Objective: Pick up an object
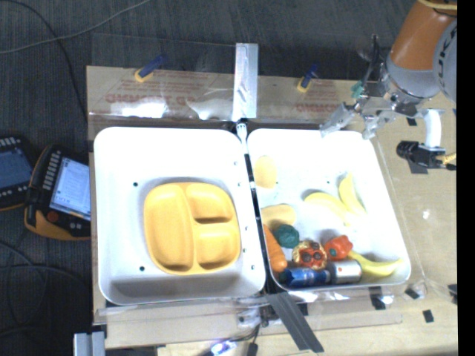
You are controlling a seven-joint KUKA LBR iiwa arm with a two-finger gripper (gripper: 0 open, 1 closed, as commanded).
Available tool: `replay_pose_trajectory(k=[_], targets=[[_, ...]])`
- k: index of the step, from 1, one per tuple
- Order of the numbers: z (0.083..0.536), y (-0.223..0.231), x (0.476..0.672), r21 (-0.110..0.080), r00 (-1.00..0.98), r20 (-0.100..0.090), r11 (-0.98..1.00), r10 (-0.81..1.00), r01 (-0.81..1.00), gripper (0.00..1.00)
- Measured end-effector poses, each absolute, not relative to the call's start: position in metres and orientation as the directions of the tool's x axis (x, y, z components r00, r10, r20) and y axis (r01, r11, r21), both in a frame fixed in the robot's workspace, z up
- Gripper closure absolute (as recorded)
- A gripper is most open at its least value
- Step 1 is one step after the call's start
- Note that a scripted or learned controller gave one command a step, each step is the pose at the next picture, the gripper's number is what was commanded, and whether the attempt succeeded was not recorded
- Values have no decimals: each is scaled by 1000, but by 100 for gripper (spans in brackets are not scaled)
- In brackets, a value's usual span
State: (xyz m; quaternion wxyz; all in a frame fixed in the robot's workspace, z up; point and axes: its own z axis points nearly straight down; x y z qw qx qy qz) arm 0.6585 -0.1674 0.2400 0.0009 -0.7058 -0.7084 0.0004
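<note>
Hovering above the right bin's (375, 169) far corner, the arm (419, 39) looks staged for a descent | yellow tray (193, 225) fills the left bin (111, 199) | banana (377, 264), carrot (275, 256), can (319, 276) crowd the near end, loosely piled for picking | claw (355, 117): released, spread wide, grasping nothing

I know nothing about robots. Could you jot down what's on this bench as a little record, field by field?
arm: grey with orange band, above the right bin's far corner
gripper: over the right bin's far rim, nothing seen in it
left bin: yellow divided tray
right bin: carrot, banana, blue can, red pepper, green ball, pale yellow pieces
task state: nothing picked up yet
</note>
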Motion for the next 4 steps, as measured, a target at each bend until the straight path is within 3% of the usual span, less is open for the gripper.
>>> replay_pose_trajectory(k=[1, 2, 3, 4], targets=[[137, -205, 589, -4, 40, -1, -40, 999, 999, 0], [97, -208, 594, 3, 18, 6, -18, 1000, 1000, 0], [104, -208, 593, -1, 18, 5, -18, 1000, 1000, 100], [91, -191, 637, 4, 284, -2, -284, 959, 959, 100]])
